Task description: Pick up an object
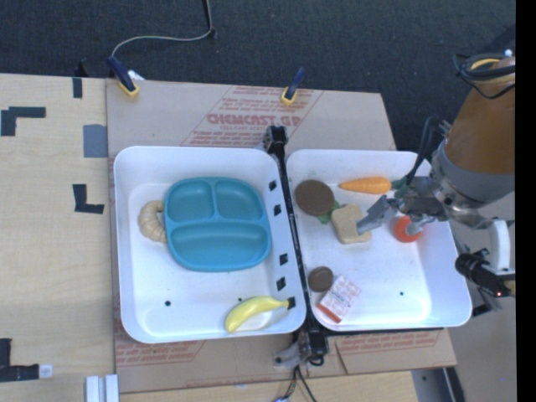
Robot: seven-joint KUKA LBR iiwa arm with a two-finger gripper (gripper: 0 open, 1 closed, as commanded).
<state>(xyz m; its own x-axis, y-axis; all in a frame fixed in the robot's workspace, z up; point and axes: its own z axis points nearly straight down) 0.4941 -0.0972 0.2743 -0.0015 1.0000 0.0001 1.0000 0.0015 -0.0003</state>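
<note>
Both white bins (pixel 134 308) looked like smooth, slightly glossy plastic, as did the blue divided plate (pixel 218 224). Beneath them lay matt brown cardboard (pixel 243 115) on a pale wood-grain bench (pixel 42 266).

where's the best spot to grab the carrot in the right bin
Likely the carrot's thick orange middle, coming from above with the end effector closing across its width. It lies flat and roughly left-right near the right bin's far wall, apart from its neighbours.

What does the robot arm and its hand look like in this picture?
The arm is bulky and rounded, with an orange band above a grey wrist section. Dark cables run along its side. Its hand is a slim grey metal two-finger piece, much narrower than the arm.
</note>
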